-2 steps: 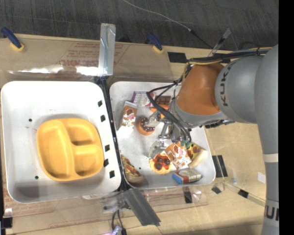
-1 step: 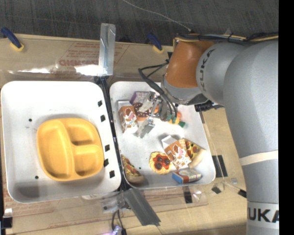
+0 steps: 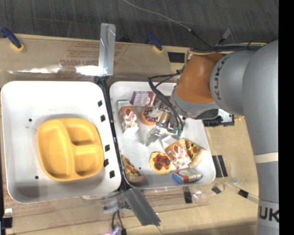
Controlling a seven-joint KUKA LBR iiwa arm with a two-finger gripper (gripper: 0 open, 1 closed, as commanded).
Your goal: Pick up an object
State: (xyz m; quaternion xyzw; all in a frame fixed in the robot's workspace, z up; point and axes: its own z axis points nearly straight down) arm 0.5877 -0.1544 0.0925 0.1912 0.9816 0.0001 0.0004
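Note:
My gripper point(image 3: 154, 134) hangs low over the middle of the right bin point(image 3: 206, 166), under the orange wrist band point(image 3: 198, 80). It points down and left at a bare patch of bin floor. Close around it lie a brown round toy pastry point(image 3: 148, 116), a small printed carton point(image 3: 128, 118), a purple box point(image 3: 143, 98), a flat pizza-like piece point(image 3: 183, 152) and a round fruit tart point(image 3: 159, 162). Nothing visibly sits in the gripper. Cables and the wrist hide the bin's upper right part.
A blue, white and red packet point(image 3: 187, 177) lies near the right bin's front wall, and a sandwich-like toy point(image 3: 130, 169) sits in its front left corner. The left bin point(image 3: 14, 106) holds a yellow divided tray point(image 3: 69, 147). A black divider point(image 3: 109, 131) separates the bins.

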